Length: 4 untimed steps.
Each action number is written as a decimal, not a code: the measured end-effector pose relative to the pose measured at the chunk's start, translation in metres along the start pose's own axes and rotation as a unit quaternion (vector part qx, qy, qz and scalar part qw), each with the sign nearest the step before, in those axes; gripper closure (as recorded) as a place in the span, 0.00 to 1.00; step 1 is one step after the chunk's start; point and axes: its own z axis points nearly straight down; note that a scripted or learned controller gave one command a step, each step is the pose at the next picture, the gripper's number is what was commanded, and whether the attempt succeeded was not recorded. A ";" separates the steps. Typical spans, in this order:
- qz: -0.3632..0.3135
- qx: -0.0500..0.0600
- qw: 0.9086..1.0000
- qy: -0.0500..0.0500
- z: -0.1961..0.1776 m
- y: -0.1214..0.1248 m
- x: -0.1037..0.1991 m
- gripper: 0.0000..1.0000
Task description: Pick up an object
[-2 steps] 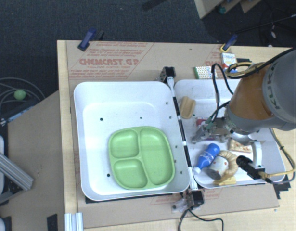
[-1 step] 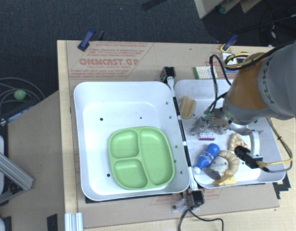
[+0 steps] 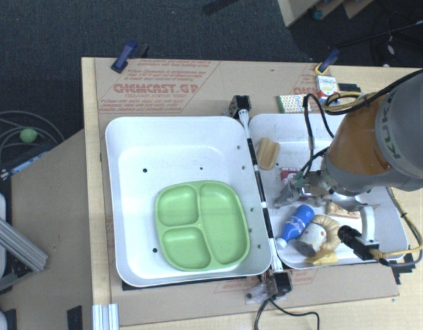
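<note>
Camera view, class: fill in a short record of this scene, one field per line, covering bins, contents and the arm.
left bin: holds a green divided tray
right bin: holds a tan block, a blue bottle and other small items
arm: reaches in from the right, over the right bin
hand: low above the clutter, grasp unclear

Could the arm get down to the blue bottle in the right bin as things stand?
Probably yes. The blue bottle lies uncovered in the right bin, just beside the gripper; only the neighbouring clutter pressed against it could crowd a grasp.
</note>
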 end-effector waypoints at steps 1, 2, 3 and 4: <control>0.000 0.000 1.000 0.000 0.000 -0.026 0.001 0.00; -0.001 -0.002 1.000 -0.001 -0.001 0.062 -0.019 0.00; 0.000 0.000 1.000 0.000 0.000 0.041 -0.009 0.00; 0.000 0.000 1.000 0.000 -0.001 0.025 -0.001 0.00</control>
